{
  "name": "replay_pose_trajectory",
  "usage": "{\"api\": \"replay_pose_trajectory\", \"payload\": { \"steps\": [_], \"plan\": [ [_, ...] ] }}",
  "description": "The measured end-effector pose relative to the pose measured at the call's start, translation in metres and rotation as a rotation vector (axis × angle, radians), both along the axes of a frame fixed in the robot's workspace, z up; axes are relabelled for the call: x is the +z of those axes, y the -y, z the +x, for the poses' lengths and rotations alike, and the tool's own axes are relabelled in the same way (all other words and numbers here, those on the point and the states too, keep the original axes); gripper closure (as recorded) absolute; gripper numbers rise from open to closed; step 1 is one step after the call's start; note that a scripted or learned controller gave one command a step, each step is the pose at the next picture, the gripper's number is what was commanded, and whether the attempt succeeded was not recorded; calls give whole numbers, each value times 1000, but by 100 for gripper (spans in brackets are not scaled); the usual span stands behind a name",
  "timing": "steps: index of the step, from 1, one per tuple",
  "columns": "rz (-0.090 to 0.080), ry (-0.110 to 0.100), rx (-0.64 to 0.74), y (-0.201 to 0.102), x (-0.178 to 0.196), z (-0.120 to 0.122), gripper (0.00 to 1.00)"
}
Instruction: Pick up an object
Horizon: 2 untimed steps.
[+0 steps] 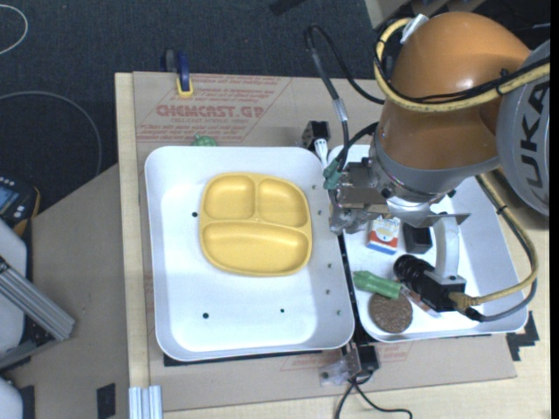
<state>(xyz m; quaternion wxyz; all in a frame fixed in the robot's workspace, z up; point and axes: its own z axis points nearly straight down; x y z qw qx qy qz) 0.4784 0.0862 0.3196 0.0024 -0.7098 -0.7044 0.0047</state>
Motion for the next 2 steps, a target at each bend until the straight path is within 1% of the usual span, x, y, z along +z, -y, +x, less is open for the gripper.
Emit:
{"api": "replay_pose_trajectory", "payload": {
  "steps": [1, 2],
  "plan": [
    [4, 15, 6, 9, 41, 1, 100],
    [5, 11, 15, -57, 32, 0, 100]
  ]
}}
